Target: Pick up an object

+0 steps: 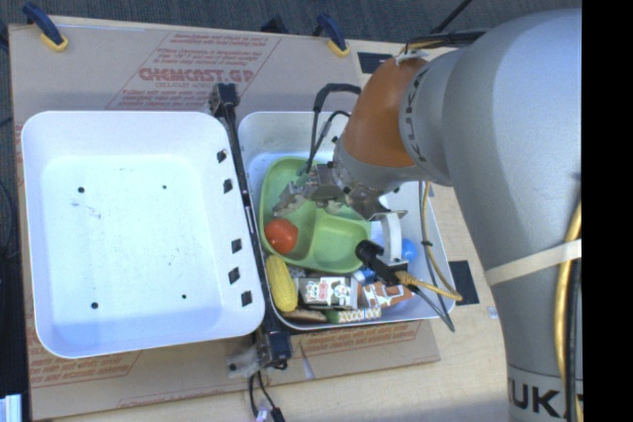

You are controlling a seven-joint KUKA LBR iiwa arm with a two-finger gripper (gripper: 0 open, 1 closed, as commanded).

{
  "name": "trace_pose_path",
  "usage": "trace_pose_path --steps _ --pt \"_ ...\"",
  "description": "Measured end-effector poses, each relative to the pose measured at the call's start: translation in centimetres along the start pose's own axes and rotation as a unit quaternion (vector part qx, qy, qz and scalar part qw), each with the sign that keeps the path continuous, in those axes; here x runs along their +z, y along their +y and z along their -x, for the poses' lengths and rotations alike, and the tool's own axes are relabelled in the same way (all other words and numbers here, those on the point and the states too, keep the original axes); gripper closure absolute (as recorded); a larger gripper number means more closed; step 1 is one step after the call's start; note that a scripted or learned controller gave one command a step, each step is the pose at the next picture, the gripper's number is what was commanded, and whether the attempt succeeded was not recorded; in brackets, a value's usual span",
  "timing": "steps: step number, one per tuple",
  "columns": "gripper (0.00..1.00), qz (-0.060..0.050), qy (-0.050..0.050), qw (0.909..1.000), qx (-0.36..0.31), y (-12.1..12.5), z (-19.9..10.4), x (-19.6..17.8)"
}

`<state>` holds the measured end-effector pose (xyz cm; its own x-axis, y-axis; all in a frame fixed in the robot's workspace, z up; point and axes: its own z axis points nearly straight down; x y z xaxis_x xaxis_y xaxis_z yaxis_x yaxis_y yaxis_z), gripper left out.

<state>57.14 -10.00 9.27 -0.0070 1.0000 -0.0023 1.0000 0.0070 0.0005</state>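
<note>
Green dish [331, 237] is the object I would go for, since it lies directly under my gripper [305, 191] in the right bin [287, 122], with its far rim just below my wrist. My own wrist hides the tip, so I cannot tell whether the gripper is wide or narrow, and I see nothing held in it. I judge the dish to be light, stiff moulded plastic, smooth and likely slippery on its broad faces. The raised rim is the place to pinch it, because a flat press on the middle would find nothing to close on. Just beside the gripper, toward the wall between the bins, a red tomato [281, 234] rests against the dish's edge. It is round and would probably roll or squirt out of a loose pinch. A little farther along that same wall lies a yellow corn cob [281, 284], long enough to grip across its width. Beyond it, at the bin's near end, sit small printed packets [331, 292], two or three, overlapping too much to count exactly. That makes one dish, one tomato and one cob. Well away from the gripper, past the wall, is the left bin [119, 212], so there are two bins in all.
</note>
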Motion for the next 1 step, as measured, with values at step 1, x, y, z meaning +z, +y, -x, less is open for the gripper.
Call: trace_pose_path --steps 1 --pt "1.0 0.009 -0.008 0.9999 0.001 0.38 0.7 -1.46"
